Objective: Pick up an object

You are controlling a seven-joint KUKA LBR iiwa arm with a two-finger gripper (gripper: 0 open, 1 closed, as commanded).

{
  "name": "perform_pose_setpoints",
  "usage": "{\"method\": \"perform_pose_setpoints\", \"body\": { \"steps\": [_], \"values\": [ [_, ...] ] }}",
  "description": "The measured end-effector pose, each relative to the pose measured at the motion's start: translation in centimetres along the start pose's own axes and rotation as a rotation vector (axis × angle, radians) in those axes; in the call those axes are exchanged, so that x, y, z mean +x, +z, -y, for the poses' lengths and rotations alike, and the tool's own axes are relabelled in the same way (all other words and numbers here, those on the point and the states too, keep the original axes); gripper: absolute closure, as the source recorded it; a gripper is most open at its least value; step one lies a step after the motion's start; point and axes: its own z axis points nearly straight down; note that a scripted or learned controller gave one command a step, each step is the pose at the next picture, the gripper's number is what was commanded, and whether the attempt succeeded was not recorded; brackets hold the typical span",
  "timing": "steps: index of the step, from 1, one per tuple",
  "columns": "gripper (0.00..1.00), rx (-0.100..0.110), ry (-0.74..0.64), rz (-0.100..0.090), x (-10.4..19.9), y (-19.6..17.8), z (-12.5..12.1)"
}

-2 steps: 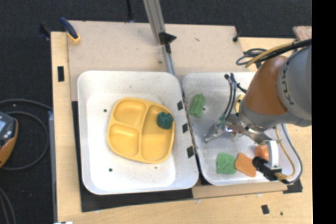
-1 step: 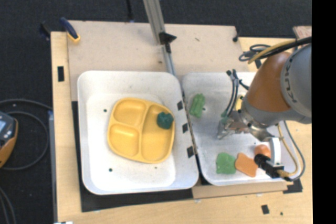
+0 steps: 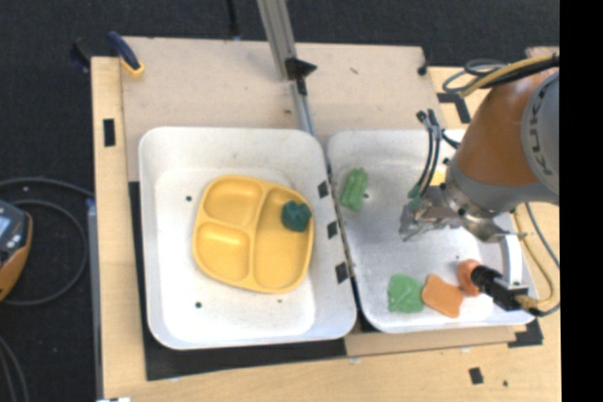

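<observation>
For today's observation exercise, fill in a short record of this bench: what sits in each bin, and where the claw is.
Left bin: yellow divided tray with a dark green object on its right part
Right bin: light green piece near the left wall; green piece, orange piece along the front
Claw: over the right bin's middle, holding nothing visible

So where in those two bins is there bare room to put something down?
Left bin: bare floor all around the yellow tray, widest along the near edge. Right bin: bare between the green piece and the arm. Its near edge is crowded: green block, orange pieces.
</observation>
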Motion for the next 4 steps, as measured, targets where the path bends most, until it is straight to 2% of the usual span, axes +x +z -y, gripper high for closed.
{"method": "perform_pose_setpoints", "body": {
  "steps": [1,2,3,4],
  "values": [
    [1.00,-0.004,-0.001,0.001,-0.1,-6.5,0.0],
    [1.00,-0.003,-0.001,0.001,-0.3,-11.2,-0.3],
    [1.00,0.001,-0.005,-0.002,4.8,-11.7,-2.1],
    [1.00,0.006,-0.004,-0.002,9.7,-9.9,-3.3]
  ]
}}
